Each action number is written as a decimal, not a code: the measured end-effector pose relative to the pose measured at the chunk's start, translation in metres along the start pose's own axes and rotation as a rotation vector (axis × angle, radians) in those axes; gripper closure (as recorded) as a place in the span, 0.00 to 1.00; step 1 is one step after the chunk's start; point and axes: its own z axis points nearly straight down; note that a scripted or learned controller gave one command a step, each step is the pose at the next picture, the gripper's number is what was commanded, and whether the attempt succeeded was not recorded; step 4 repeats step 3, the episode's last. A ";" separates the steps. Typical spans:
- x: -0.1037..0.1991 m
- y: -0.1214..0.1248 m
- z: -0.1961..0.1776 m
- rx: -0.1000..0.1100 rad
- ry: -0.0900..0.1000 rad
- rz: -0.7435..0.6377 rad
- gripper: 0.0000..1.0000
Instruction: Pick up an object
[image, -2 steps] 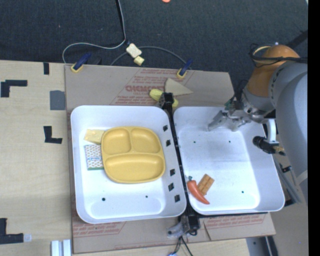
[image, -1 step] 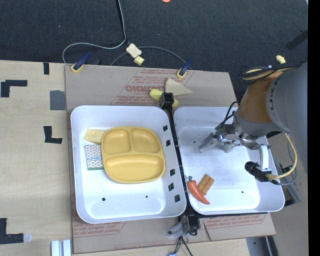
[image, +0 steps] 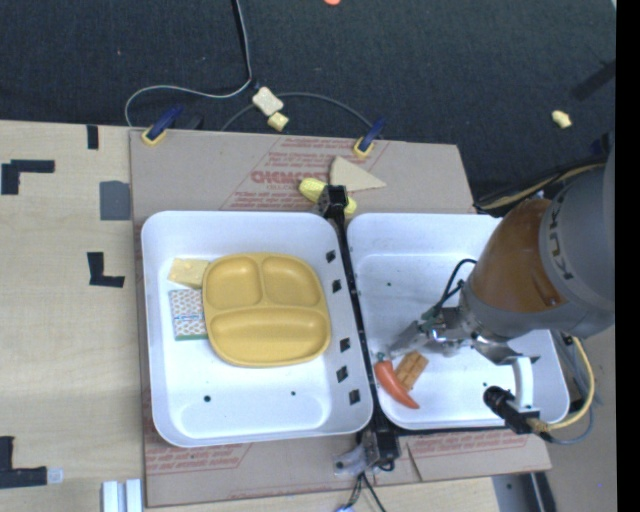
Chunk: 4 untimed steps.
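The bench (image: 60, 330) has a light wood-grain top bearing a sheet of brown cardboard (image: 300, 175). Two shallow white bins rest side by side on the cardboard: the left bin (image: 250, 415) and the right bin (image: 400, 235). Two blue clamps (image: 160, 125) grip the cardboard's far edge.
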 end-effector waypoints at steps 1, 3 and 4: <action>0.020 -0.017 0.000 -0.003 -0.003 0.001 0.00; 0.092 0.072 -0.102 -0.003 0.004 -0.011 1.00; 0.092 0.072 -0.102 -0.003 0.004 -0.011 1.00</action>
